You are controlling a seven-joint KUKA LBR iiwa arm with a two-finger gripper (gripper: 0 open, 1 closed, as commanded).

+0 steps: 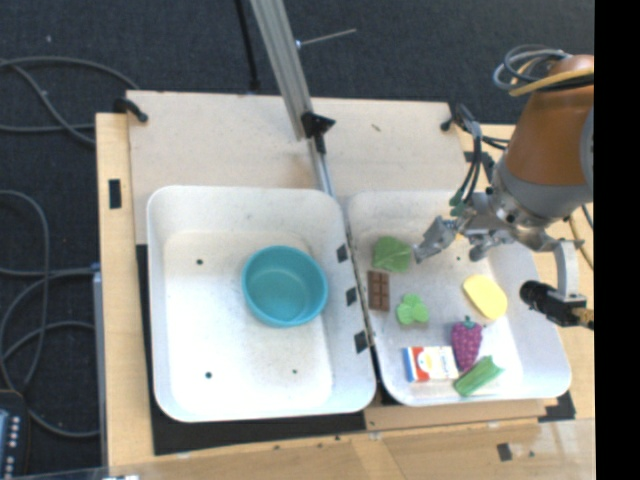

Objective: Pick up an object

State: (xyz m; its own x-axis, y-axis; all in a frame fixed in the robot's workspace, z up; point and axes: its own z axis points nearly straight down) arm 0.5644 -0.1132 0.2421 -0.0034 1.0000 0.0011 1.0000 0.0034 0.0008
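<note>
Gripper fingers spread wide, holding nothing, above right bin; carton print too small to read.

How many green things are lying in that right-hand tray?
3: a leafy piece at the upper left, a small one mid-tray, and a long one at the front edge. The arm may hide more.

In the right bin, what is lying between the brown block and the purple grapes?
The camera view shows a small green toy lying between the brown block and the purple grapes, apart from both.
</note>
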